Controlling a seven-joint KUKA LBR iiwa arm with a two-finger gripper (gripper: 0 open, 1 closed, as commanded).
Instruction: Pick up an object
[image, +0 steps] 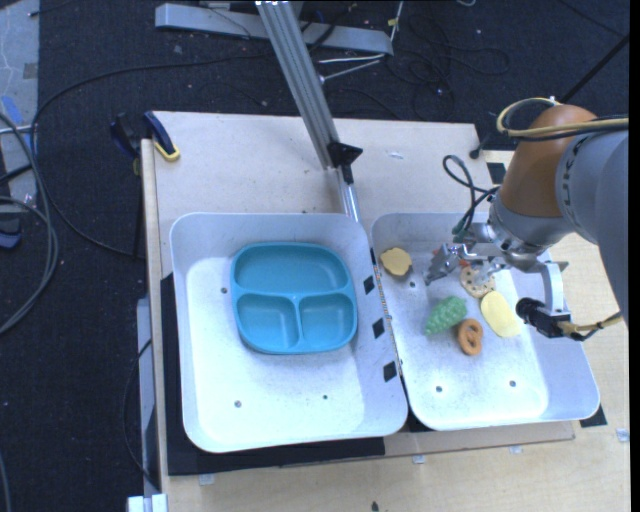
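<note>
My gripper (452, 269) hangs low over the back of the right bin (520, 400), open, with nothing between its fingers. A round tan cracker (478, 279) lies just right of the fingertips. A yellow-brown piece (396, 262) lies to the gripper's left, near the bin's left wall. In front of the gripper lie a green leafy piece (446, 315), a small orange-brown ring (470, 338) and a yellow lemon-like piece (500, 313).
The left bin (200, 400) bears a blue divided tray (295, 298). A grey metal pole (305, 85) slants down from the top to the gap between the bins. The arm's cables (462, 185) loop above the right bin's back edge.
</note>
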